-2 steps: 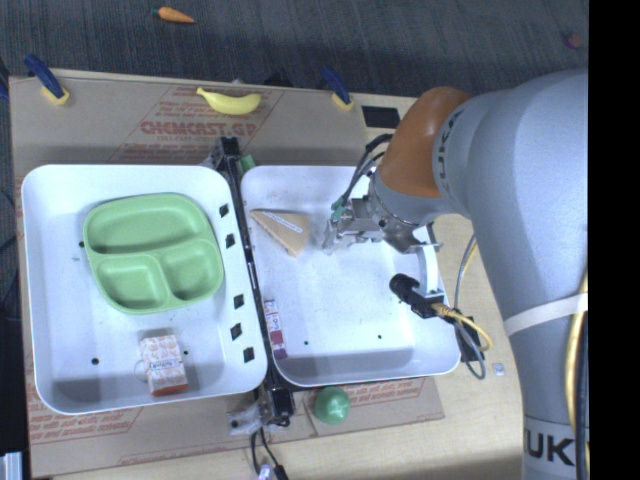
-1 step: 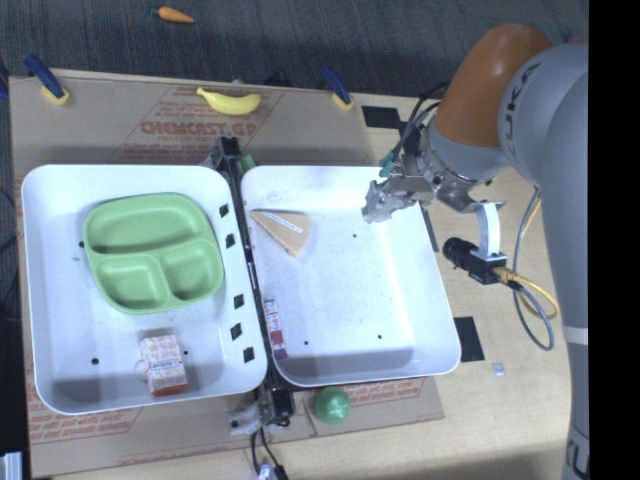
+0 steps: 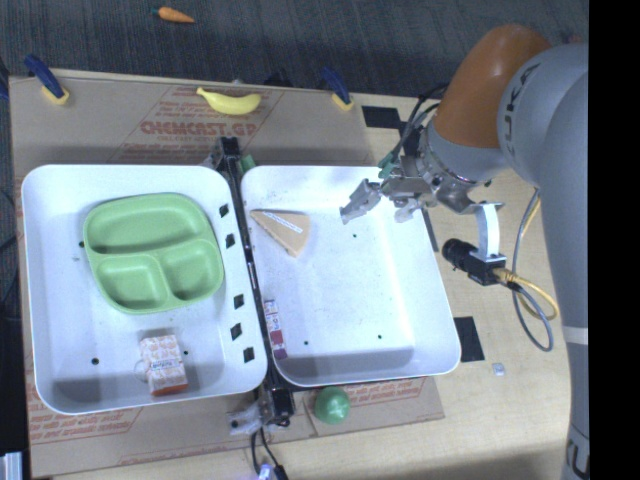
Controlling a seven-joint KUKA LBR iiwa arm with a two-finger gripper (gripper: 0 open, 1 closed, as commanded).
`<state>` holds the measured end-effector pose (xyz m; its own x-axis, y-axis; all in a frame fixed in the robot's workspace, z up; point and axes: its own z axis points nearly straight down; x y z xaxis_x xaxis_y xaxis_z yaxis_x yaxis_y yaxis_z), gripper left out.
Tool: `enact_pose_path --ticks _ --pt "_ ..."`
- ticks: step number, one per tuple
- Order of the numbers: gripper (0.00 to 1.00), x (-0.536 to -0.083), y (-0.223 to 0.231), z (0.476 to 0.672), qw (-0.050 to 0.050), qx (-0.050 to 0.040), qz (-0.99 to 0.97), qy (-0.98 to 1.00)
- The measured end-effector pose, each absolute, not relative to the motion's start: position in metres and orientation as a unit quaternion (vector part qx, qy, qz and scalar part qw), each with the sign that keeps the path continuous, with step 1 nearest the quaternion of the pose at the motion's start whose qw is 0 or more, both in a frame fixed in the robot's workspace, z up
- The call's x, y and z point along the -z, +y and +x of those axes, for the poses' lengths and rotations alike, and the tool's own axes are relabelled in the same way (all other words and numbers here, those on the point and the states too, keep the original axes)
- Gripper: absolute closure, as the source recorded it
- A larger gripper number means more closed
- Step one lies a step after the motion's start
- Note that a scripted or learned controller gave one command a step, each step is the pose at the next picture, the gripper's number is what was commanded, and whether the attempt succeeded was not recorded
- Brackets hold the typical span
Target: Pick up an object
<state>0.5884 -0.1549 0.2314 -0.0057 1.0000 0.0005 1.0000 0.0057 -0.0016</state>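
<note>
We see the gripper [image 3: 382, 199] poised above the upper right part of the right bin [image 3: 400, 308], its two fingers spread apart and holding nothing. The nearest candidate, a tan wedge [image 3: 282, 230], lies flat on the same bin's floor, to the gripper's left and apart from it. We judge the approach step to be in hand. The next move calls for shifting left over the wedge, descending, then closing on it
</note>
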Motion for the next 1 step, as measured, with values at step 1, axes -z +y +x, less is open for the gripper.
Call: enact_pose_path --ticks 1 --pt "0.0 -0.1919 -0.2053 0.6056 0.001 -0.001 -0.706 -0.708"
